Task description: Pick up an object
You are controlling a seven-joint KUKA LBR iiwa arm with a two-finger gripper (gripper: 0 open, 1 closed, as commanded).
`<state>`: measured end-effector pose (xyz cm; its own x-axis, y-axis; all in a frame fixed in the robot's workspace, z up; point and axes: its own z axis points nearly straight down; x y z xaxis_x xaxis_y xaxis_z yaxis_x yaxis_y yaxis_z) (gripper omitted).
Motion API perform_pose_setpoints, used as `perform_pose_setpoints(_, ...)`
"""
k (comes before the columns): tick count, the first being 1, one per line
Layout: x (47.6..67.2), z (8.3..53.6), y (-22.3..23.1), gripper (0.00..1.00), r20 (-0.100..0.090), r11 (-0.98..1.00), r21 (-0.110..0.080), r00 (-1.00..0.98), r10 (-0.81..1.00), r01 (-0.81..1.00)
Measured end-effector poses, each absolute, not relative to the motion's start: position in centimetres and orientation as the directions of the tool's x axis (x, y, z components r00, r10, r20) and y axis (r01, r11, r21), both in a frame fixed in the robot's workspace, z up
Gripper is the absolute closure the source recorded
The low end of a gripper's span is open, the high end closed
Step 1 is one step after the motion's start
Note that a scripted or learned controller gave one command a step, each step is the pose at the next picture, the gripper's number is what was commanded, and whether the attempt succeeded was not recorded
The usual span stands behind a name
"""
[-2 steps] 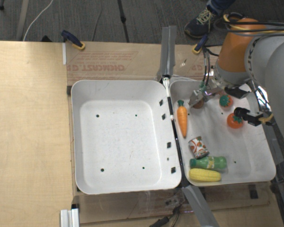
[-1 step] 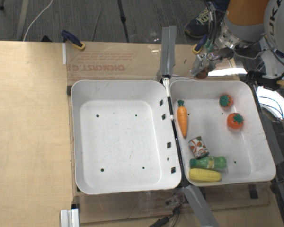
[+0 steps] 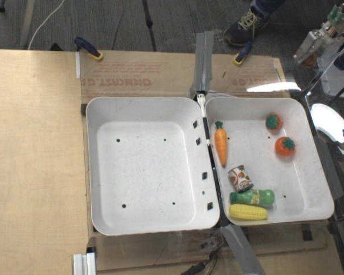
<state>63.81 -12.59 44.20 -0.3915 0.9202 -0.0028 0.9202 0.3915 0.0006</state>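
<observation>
The right bin (image 3: 309,171) holds a carrot (image 3: 220,144), two red-orange toy fruits (image 3: 284,146), a small can (image 3: 240,178) whose label is too small to read, a green bottle (image 3: 252,197) and a corn cob (image 3: 248,212). The left bin (image 3: 103,153) sits beside it. Cardboard (image 3: 126,73) beneath carries upside-down red print. The gripper (image 3: 331,27) hangs beyond the far right corner; I cannot tell whether it's open.

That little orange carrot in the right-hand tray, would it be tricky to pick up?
Probably a bit. The carrot looks like smooth, stiff plastic, so it may be light yet slippery. Its rounded, tapering body could roll or squirt away if pinched near the thin tip. It lies close to the right bin's left wall, perhaps leaving little room there.
</observation>
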Motion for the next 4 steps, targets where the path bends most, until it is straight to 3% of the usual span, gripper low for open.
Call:
perform_pose_setpoints(1,62.2,19.1,-6.5,1.00,0.001,0.432,-0.003,-0.432,0.902,0.902)
perform_pose_setpoints(2,57.8,19.1,-1.1,1.00,0.000,0.395,-0.002,-0.395,0.919,0.919)
perform_pose_setpoints(3,57.8,19.1,-1.1,0.00,0.000,0.394,-0.002,-0.394,0.919,0.919)
perform_pose_setpoints(4,58.4,19.1,-5.9,0.00,-0.002,0.391,-0.001,-0.391,0.920,0.920)
